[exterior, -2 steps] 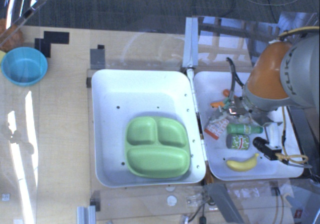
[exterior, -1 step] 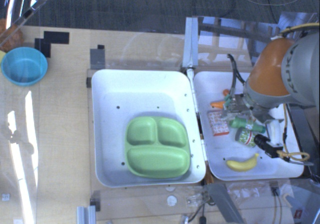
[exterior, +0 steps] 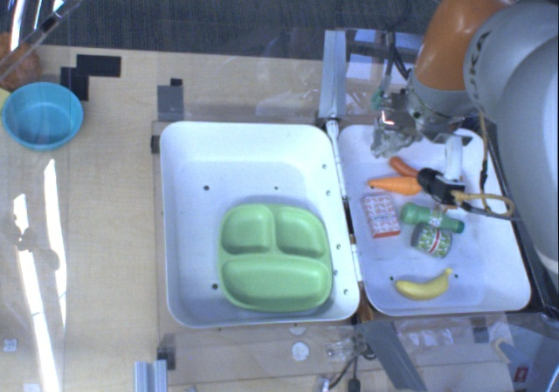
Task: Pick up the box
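The box (exterior: 381, 215) lay in the right bin (exterior: 489, 294), apart from the gripper (exterior: 384, 139) — whose grip I could not tell. Beside the box lay carrots (exterior: 395, 184), a can (exterior: 431, 240) and a banana (exterior: 424, 285) — the left bin (exterior: 188, 207) held a green tray (exterior: 275, 257).

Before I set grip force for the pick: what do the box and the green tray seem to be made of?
The box looks like printed cardboard, matte: flat faces, straight edges and a pink and white pattern, though it is too small to be sure. The green tray looks like moulded plastic, smooth with a soft sheen: rounded compartment walls and one even colour.
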Action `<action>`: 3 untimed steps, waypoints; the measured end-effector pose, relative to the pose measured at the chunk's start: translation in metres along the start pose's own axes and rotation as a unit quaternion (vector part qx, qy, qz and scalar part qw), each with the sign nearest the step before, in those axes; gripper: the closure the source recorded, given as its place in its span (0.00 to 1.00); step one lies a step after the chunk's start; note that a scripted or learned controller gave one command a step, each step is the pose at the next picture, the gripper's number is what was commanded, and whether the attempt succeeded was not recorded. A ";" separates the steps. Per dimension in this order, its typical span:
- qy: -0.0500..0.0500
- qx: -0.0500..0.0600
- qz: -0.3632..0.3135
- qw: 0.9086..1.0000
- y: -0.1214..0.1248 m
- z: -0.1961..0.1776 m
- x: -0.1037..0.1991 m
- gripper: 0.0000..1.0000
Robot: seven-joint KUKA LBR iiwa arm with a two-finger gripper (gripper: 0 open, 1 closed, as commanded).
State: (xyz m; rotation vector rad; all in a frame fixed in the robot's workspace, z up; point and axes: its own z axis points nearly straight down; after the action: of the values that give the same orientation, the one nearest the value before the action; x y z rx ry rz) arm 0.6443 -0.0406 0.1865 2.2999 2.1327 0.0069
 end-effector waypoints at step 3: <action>-0.002 -0.010 -0.014 1.000 0.004 -0.035 0.004 1.00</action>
State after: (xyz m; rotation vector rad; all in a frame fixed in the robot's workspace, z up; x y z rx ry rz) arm 0.6485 -0.0365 0.2217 2.2577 2.1512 0.0243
